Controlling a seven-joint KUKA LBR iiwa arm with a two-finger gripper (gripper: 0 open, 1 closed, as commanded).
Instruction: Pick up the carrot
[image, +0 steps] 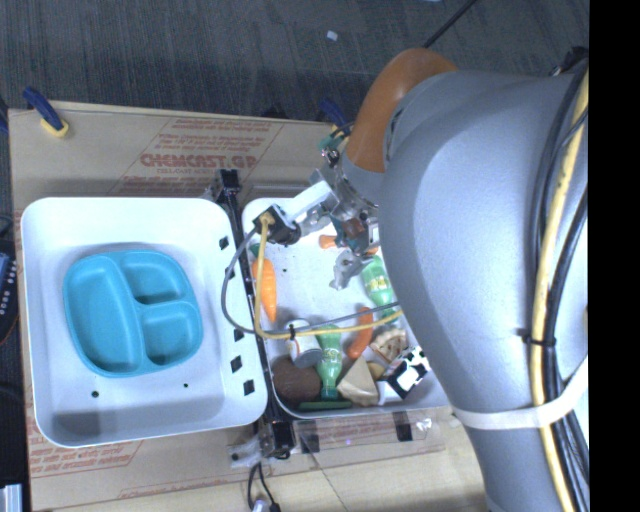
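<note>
Arm reaches in from the right, big grey body covering much of the right bin, wrist bent down w/ orange band on top. Left bin holds a blue tray. Claw low over the right bin; open or closed, can't tell. Carrot lies by the right bin's left wall, apart from the claw.

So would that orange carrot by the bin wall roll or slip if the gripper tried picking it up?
Probably. The carrot looks smooth, rounded and tapered, so it could roll sideways or slide out of a pinch. It looks like stiff toy plastic, so likely light and unbending. It lies close to the right bin's wall, which may crowd the gripper.
</note>
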